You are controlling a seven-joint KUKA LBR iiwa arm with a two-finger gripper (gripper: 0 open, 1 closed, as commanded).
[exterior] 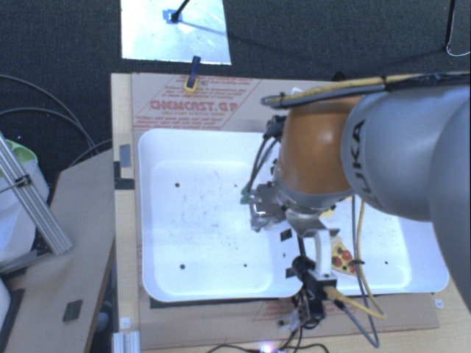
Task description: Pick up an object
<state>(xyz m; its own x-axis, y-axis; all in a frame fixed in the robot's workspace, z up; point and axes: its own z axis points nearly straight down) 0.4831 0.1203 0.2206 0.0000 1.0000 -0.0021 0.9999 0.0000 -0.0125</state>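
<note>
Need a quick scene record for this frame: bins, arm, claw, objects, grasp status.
left bin: white, small dark specks on its floor
right bin: white, largely covered by the arm
arm: reaches in from the right, wrist above where the bins meet
claw: low over the left bin's right side; open or shut, cannot tell
object: pizza slice toy, in the right bin near its front left, partly hidden by the robot
grasp: no object visibly held
</note>
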